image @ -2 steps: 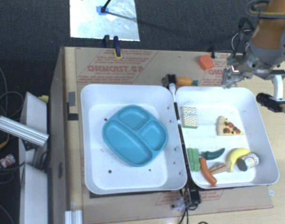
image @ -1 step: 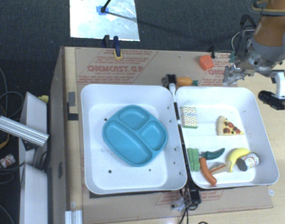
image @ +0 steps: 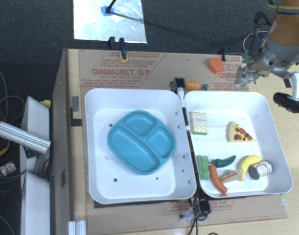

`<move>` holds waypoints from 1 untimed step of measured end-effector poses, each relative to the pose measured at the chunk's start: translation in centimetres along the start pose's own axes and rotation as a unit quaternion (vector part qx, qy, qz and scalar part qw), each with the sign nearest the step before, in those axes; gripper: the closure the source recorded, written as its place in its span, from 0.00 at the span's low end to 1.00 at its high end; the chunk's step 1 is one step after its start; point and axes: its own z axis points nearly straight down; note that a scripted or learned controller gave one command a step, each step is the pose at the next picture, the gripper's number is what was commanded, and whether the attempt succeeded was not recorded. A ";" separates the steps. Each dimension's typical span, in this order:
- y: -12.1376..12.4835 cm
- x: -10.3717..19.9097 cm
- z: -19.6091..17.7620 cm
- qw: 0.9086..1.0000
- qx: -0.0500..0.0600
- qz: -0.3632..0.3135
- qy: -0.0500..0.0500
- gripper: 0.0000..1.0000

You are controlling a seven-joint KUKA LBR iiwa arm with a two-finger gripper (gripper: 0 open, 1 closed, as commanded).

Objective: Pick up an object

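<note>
Arm point(image: 285, 31): one unit, grey metal body. Broad orange band point(image: 287, 27) wraps the segment above the wrist; its surface is smooth and slightly glossy. Grey wrist housing sits below the band, rounded, with lighter silver faces. Thin dark cables point(image: 255, 33) loop along the wrist's side. Pincer point(image: 243, 77): small, grey-silver, blocky mount with narrow tips; detail too blurred to tell screws or markings.

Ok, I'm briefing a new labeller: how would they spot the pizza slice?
Find the right-hand white bin. On its right side, above the banana, lies the pizza slice. It is the only yellow wedge with red dots.
</note>
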 end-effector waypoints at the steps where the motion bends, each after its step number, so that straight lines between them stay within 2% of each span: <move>1: 0.1 0.0 -1.1 1.000 -0.002 -0.002 -0.001 1.00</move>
